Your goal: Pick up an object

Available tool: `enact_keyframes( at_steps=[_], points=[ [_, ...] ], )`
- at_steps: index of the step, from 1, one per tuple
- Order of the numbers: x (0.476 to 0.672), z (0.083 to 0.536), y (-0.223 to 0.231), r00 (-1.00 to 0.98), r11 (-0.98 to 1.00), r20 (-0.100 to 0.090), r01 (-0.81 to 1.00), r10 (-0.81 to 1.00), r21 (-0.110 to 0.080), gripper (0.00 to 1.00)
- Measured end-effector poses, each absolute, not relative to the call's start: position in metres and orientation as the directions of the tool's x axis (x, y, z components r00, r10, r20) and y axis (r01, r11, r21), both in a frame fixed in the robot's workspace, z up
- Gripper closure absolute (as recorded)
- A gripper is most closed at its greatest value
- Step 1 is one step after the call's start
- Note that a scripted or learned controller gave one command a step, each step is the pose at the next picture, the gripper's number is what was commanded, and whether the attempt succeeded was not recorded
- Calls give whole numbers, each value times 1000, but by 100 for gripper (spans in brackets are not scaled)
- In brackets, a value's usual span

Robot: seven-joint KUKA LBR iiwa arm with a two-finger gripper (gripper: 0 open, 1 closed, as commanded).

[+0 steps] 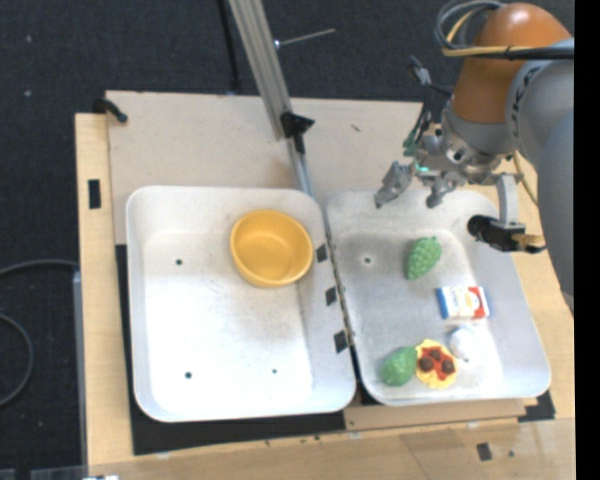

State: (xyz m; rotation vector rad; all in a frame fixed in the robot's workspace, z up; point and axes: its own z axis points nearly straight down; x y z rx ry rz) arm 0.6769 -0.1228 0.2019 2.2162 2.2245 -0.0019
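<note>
The left shallow white plastic bin (180, 368) is occupied by a round yellow bowl (271, 247), which is set upright toward the bin's far edge. A slanted grey aluminium pole (265, 63) is seen rising from the bench behind the seam between the two bins. The right shallow white plastic bin (380, 278) is taken up by several small things: a bumpy green grape-like cluster (423, 256) is placed near the middle, a small blue, white and red carton (462, 302) is laid nearer the right wall, and along the near edge a rounded green lump (400, 366) is found just beside a yellow piece with dark red spots (437, 362), with a small white object (461, 343) touching that piece from above. The two-finger gripper (413, 188) is held over the far edge of the right bin, its jaws spread wide with nothing between them. The green cluster is the nearest thing to the jaws, lying below them toward the camera and apart from both fingertips. The grey arm with its orange band (505, 53) is seen at the upper right.
</note>
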Motion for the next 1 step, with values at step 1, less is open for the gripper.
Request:
enact_keyframes(
  at_steps=[1],
  points=[
    [679,143,-123,-4,4,-4,1000,1000,0,0]
  ],
)
